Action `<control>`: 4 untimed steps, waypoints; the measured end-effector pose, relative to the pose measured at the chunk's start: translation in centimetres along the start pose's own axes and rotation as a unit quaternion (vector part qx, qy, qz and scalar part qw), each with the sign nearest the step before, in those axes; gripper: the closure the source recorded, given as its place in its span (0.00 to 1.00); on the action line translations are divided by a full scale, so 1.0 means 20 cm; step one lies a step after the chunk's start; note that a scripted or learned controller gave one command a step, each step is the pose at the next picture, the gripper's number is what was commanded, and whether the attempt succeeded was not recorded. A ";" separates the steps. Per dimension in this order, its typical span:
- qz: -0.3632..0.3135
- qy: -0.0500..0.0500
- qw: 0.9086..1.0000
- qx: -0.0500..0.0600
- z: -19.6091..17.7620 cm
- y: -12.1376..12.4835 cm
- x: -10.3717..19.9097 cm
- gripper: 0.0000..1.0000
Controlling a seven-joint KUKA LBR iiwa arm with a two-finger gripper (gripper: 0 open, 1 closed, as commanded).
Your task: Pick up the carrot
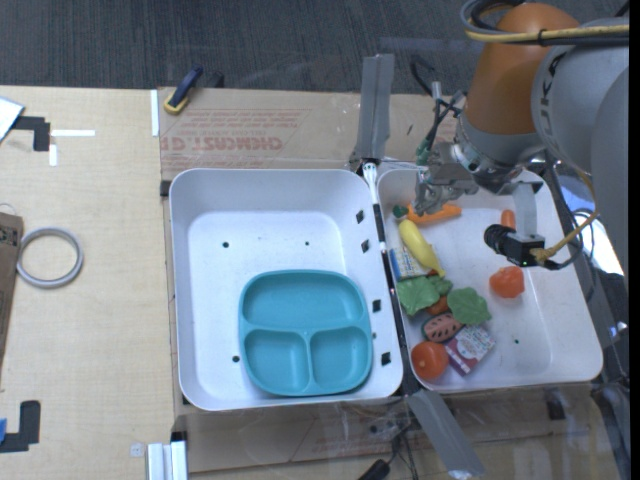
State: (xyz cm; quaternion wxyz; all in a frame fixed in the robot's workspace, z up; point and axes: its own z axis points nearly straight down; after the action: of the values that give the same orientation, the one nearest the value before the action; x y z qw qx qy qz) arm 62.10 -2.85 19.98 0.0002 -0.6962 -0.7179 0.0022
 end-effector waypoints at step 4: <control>0.001 0.001 1.000 -0.001 0.43 0.18 -0.35 0.00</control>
State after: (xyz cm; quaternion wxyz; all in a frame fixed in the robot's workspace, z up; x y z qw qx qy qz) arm 65.82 -9.79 11.29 0.0002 -0.6969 -0.7172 0.0012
